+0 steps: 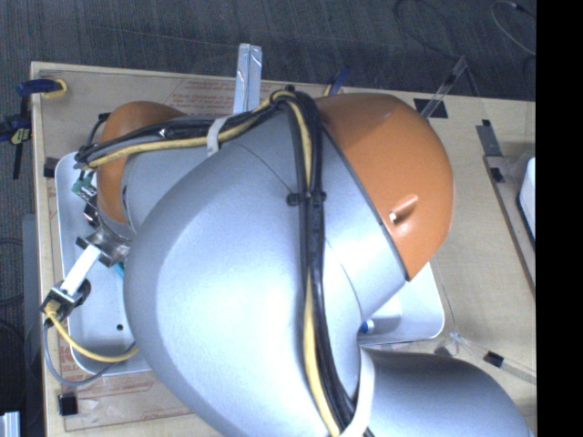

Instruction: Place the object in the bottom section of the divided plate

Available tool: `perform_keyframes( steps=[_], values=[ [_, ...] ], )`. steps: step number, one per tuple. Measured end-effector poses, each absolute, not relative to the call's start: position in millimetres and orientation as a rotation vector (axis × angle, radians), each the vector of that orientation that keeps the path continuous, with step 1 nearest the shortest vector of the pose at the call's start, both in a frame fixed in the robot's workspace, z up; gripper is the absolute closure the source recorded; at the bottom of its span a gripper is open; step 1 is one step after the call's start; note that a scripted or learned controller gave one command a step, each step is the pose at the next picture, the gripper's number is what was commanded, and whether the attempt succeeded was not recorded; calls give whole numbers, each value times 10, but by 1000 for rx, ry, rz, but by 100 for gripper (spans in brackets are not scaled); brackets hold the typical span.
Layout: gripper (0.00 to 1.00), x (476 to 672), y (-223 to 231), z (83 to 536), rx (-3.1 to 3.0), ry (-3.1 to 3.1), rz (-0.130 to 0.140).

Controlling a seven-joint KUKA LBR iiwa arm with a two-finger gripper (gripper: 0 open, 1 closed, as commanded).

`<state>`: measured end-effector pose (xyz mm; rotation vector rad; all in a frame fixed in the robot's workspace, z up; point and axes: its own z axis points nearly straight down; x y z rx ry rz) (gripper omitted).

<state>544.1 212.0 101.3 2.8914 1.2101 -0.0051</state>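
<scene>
Looking down from the fixed camera, I see the arm [273, 280] spread across nearly the whole bench [474, 208], its grey shell bulking through the middle and lower part of the view. An orange band [401, 180] curves over the upper right of it, and a second orange section [137, 121] shows at upper left. A bundle of black and yellow cables [305, 208] runs down the shell, tied with a pale strap near the top.

At the left, the wrist end of the arm reaches down over the left bin [64, 235], where small metal and white fittings [86, 262] hang beside the bin's white wall. A yellow cable loop [77, 344] sags near the bin's lower corner. I cannot tell the state of the gripper from here; the arm's own body covers it.

I cannot make out the divided plate or the object either; the arm hides that part of the bins. A corner of the right bin [414, 312] shows beneath the orange band at lower right. A blue clamp [36, 87] sits at the bench's upper left corner.
</scene>
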Motion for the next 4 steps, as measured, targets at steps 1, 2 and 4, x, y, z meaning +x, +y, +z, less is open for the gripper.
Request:
perform_keyframes(
  steps=[1,2,4],
  values=[
    [100,5125,2192,1185,3121,378,10],
    [100,4864,1951,1026,3143,374,62],
    [0,5782,1945,2220,3115,415,-5]
  ],
)
